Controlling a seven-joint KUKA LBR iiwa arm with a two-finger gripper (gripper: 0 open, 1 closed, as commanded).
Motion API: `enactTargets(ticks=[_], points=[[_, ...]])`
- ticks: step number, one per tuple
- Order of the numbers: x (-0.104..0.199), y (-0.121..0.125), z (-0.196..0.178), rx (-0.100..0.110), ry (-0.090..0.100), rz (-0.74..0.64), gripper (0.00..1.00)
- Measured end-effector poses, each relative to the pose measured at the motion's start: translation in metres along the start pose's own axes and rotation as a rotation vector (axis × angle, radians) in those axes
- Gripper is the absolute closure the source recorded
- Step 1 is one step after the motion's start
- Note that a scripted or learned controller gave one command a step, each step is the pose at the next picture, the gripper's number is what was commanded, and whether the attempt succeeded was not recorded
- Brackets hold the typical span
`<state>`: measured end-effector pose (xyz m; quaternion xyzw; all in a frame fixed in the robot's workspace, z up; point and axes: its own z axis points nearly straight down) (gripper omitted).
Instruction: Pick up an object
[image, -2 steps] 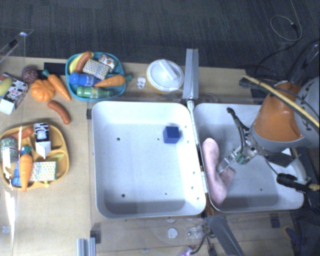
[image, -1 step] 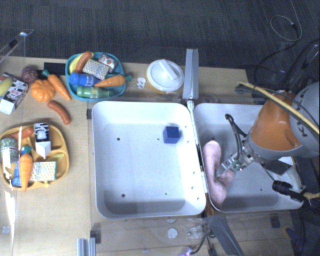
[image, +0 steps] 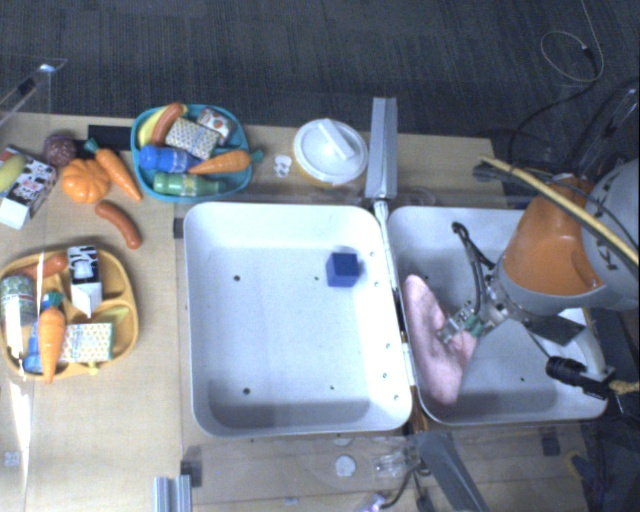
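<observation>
A light wooden bench (image: 150, 440) carries two shallow white bins side by side, with dark carpet beyond its far edge and black cables trailing off at the right. The left bin (image: 290, 400) holds a small blue cube (image: 343, 268) near its far right corner, well apart from everything else. In the right bin (image: 520, 400) a pink cloth-like object (image: 432, 340) lies along the left wall, running from mid-bin toward the near left corner.

The grey arm with its orange band (image: 545, 255) reaches in from the right, and the gripper (image: 468, 325) sits low in the right bin at the cloth's right edge, touching or just beside it. Whether the tool is spread or pressed together I cannot tell; it is too small and cluttered.

Along the bench's far edge stand a blue bowl of toy food (image: 192, 150) and a white lidded container (image: 331, 150), with a grey metal post (image: 381, 150) rising between the bins. At the far left corner lie a toy pumpkin (image: 83, 180), a carrot (image: 122, 172) and a sausage (image: 120, 225). A yellow tray of toy food (image: 120, 300) sits at the left edge.
</observation>
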<state>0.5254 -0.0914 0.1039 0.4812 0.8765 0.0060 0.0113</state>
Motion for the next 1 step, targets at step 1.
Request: enactTargets(ticks=[1], points=[[0.0124,0.0638,-0.0802,0.018,0.009,0.197,1.00]])
